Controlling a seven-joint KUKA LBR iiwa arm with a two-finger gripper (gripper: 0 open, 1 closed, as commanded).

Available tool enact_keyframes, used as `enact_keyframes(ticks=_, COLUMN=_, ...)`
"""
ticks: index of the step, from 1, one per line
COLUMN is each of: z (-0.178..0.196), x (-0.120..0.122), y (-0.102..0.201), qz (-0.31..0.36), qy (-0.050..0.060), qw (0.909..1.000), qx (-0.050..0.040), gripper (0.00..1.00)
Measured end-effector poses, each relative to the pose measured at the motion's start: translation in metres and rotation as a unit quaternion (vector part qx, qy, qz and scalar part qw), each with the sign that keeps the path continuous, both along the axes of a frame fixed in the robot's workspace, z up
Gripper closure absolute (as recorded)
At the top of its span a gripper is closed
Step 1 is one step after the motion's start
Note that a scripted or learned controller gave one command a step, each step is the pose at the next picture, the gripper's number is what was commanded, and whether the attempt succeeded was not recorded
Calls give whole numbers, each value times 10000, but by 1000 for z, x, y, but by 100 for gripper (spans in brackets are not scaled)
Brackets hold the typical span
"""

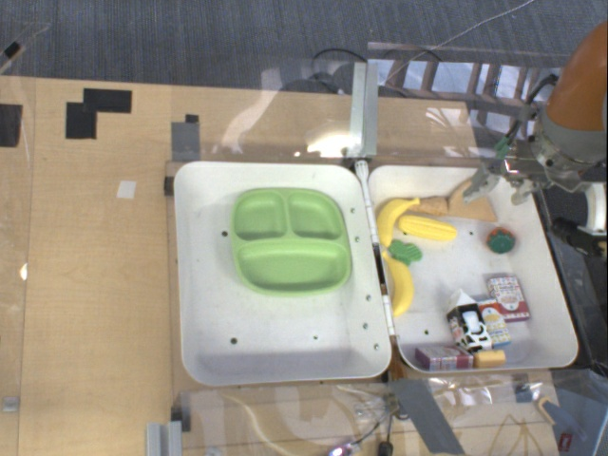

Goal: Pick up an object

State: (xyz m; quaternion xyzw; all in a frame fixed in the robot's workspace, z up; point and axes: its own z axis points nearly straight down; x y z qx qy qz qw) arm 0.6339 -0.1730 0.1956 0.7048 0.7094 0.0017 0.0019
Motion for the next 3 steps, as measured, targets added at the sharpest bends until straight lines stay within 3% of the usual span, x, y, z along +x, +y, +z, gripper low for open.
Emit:
enact_keyframes(ticks=1, z=-100, x=38, y=64, qz=376, qy=1, qw=9993, qx=-2, gripper=0)
enact_keyframes(ticks=2, z=-106, x=-3, y=74, qz=665, qy=-27, qw=9978, qx=-2, gripper=0)
enact_keyframes(ticks=3, z=-105, x=-65, y=49, qz=816, qy=-38, qw=9967, qx=-12, gripper=0)
